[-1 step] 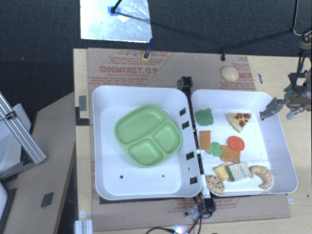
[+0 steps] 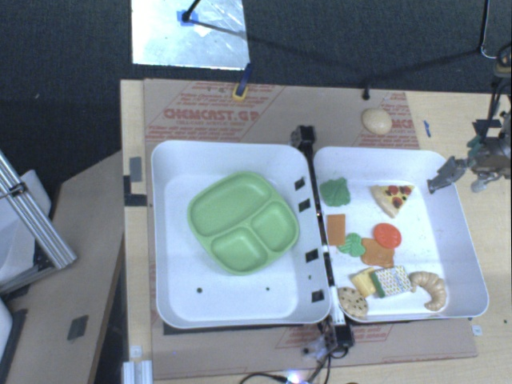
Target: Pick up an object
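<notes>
Hovering at right bin's [image 2: 460, 214] rim, fingers [image 2: 442, 181] parted, gripping nothing, pizza slice [image 2: 393, 198] nearby, toppings red.

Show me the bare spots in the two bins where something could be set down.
Left bin: bare floor rings the green tray, widest along the near edge and the far right corner. Right bin: open floor along the right side, between the pizza slice and the croissant, below the gripper. Its left and near side, by the divider, is crowded with toy food.

The gripper [image 2: 458, 174] is grey metal with slim grey fingers [image 2: 442, 178], a teal fitting, and thin black cables above it.
</notes>
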Controlling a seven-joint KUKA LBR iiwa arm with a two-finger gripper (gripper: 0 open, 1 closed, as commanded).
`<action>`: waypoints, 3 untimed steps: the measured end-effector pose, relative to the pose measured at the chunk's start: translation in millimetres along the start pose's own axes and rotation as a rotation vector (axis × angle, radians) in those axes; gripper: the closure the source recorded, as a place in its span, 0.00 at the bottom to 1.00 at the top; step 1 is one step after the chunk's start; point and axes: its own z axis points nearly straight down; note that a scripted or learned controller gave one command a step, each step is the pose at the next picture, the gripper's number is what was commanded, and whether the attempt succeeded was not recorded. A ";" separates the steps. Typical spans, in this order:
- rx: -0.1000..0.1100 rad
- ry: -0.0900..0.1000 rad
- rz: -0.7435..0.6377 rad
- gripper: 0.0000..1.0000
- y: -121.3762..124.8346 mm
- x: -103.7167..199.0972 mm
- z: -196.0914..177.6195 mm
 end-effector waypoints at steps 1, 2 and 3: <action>0.002 0.001 0.002 0.00 -3.7 7.0 44.6; 0.005 0.002 0.002 0.00 -3.4 10.9 107.2; 0.003 0.002 0.003 0.00 -3.5 11.7 169.8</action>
